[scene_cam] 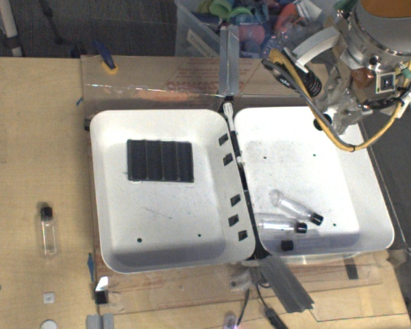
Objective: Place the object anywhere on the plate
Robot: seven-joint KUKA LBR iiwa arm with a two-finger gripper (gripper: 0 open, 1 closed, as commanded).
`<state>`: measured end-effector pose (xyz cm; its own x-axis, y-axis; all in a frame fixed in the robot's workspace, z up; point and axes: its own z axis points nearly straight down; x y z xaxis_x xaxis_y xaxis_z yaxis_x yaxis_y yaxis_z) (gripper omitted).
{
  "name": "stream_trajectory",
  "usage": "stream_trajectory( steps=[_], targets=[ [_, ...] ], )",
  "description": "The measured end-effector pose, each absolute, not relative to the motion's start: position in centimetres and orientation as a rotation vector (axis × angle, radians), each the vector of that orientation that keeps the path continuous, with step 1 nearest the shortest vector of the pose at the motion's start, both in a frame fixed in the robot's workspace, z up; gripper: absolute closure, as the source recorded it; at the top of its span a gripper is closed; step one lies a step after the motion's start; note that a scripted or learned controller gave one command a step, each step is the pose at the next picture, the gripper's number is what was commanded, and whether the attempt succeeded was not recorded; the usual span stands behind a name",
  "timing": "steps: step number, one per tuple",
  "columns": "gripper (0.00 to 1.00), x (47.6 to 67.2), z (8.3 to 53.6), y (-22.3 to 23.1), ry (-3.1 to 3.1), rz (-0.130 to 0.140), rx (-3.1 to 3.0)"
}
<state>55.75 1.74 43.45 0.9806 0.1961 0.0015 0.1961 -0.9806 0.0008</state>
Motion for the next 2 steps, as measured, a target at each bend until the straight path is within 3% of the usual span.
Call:
stream_trajectory(
  steps=[1, 2],
  targets=[
    [1.0, 49.8, 43.4, 2.7, 0.387, -0.001, 3.117],
    [1.0, 48.0, 43.4, 3.5, 0.309, 0.0, 3.125]
  ],
)
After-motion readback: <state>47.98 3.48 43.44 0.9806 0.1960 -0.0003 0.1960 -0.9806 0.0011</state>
